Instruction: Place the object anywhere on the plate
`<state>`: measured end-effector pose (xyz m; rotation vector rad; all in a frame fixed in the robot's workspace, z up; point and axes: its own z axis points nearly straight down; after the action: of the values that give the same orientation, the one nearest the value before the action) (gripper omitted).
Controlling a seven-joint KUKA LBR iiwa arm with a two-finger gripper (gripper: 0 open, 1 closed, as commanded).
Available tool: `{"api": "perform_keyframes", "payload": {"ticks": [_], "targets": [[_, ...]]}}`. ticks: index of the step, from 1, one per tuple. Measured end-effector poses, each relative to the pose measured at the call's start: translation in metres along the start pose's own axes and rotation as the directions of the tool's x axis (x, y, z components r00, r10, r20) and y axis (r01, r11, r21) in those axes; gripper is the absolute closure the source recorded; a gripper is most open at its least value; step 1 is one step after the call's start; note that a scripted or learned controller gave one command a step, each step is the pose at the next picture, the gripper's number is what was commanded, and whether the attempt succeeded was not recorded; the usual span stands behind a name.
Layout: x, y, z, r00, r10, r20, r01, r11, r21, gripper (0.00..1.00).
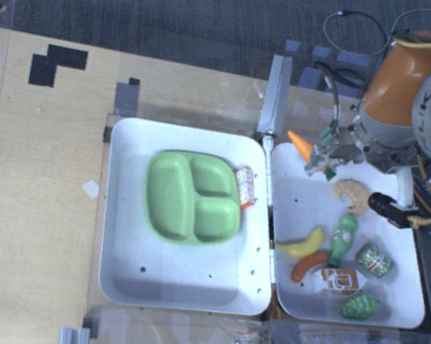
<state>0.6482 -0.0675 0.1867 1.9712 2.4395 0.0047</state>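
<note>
— Nearest the lens, what sits along the bottom of the right bin (411, 310)?

— At about five o'clock in that bin lies a bumpy green item (360, 306). Just beside it, toward nine o'clock, is a small brown-and-white carton (338, 281), and a red sausage (308, 265) touches the carton's left end. A green-labelled can (374, 260) rests at the carton's two o'clock.

— And higher up?

— A banana (304, 243) lies just above the sausage, with a green bottle (343, 234) at its three o'clock. A round tan cookie (352, 193) sits near the bin's middle, toward twelve o'clock from the bottle. An orange carrot (300, 146) lies in the bin's eleven o'clock corner.

— Where is the end effector (322, 161)?

— Over the right bin's upper part, between carrot and cookie. Its fingers look pressed close together, and something small and green shows at the tips, too small to name.

— The left bin (119, 265)?

— It holds a green divided plate (194, 197) at its centre. A small red-and-white packet (244, 187) lies at the plate's three o'clock edge, touching the rim. Both bins rest on the wooden table (28, 204)
</note>
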Motion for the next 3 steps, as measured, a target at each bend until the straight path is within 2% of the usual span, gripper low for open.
{"api": "perform_keyframes", "payload": {"ticks": [1,2,3], "targets": [[0.056,0.014,0.001,0.999,-0.049,-0.002,0.049,0.999,0.0,1.0],[0.124,0.009,0.001,0.965,-0.261,-0.002,0.261,0.965,0.0,1.0],[0.097,0.037,-0.008,0.941,-0.339,0.0,0.339,0.941,-0.003,1.0]]}}
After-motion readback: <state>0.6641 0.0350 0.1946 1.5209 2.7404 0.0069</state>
